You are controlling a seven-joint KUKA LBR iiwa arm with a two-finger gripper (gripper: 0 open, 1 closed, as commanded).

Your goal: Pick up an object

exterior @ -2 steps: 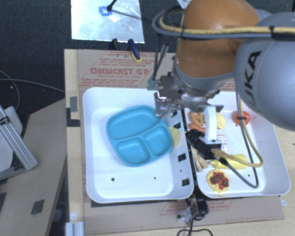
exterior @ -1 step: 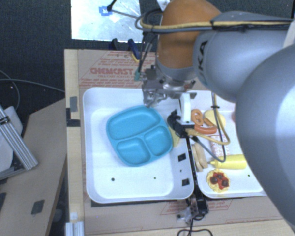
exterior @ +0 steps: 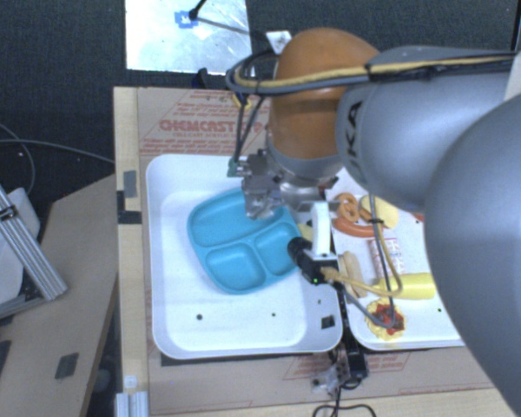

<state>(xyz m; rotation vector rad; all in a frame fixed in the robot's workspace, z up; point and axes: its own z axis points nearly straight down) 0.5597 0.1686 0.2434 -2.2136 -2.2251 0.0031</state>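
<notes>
A blue divided plate (exterior: 241, 252) with three compartments lies in the left white bin (exterior: 167, 259), a little right of the bin's middle. My gripper (exterior: 260, 201) comes down from the grey and orange arm and sits right over the plate's far rim, at or very near its surface. The wrist hides the plate's far right corner.
The right bin (exterior: 434, 333) holds several small things: an orange pretzel shape (exterior: 348, 205), a red-orange sausage (exterior: 358, 229), a yellow bar (exterior: 415, 286), a white packet (exterior: 391, 254) and a red-and-yellow piece (exterior: 387, 318). The arm covers much of that bin. Cardboard (exterior: 187, 124) lies under both bins.
</notes>
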